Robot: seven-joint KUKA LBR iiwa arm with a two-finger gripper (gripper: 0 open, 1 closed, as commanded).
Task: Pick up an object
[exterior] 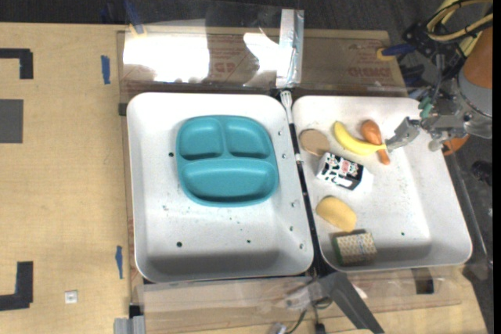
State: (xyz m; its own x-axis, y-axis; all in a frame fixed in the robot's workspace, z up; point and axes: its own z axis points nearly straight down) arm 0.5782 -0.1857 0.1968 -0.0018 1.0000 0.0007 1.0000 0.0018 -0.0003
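Your gripper [401, 133] hung over the upper right part of the right bin [438, 235], just beside the carrot [373, 138] and the right end of the banana [352, 141]. Nothing sat between its fingers as far as you could see, and whether they were spread or closed you could not tell from this slant.

The pickable things were all in that right bin: the banana and carrot touching each other near the top, a tan disc [314, 141] at the banana's left, a black-and-white printed box [341, 170] just below, a yellow lemon [337, 212] lower down, and a sponge [356, 246] near the front wall. The left bin [149, 192] held a teal divided plate [227, 159].

The trouble you faced was crowding — banana and carrot lay against each other, so a descent there could have caught both or wedged a finger on top of one and pushed it aside. Both are rounded and could have rolled out of a closing grip — the lemon, lying apart, looked the safer target.
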